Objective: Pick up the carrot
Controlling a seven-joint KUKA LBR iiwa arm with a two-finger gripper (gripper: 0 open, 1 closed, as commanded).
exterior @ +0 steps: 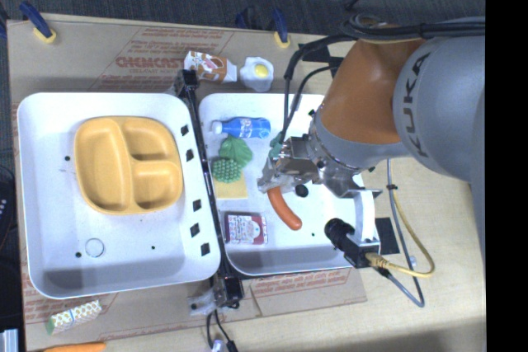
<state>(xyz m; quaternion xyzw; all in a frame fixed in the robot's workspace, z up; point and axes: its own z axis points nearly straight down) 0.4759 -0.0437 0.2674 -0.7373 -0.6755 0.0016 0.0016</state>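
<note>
Two white bins sat side by side on the desk, and the gripper (276, 177) hung low in the right bin (330, 260), just above the upper end of the carrot (285, 208), which lay slanted on the bin floor; whether the fingers were released or clenched I could not tell. A slip looked the likeliest trouble, since the gripper stood over the carrot's tip rather than its middle. Left of the carrot lay a yellow sponge (233, 187) and green broccoli (231, 158), with a small red packet (245, 228) below them, close enough to be nudged.
</note>
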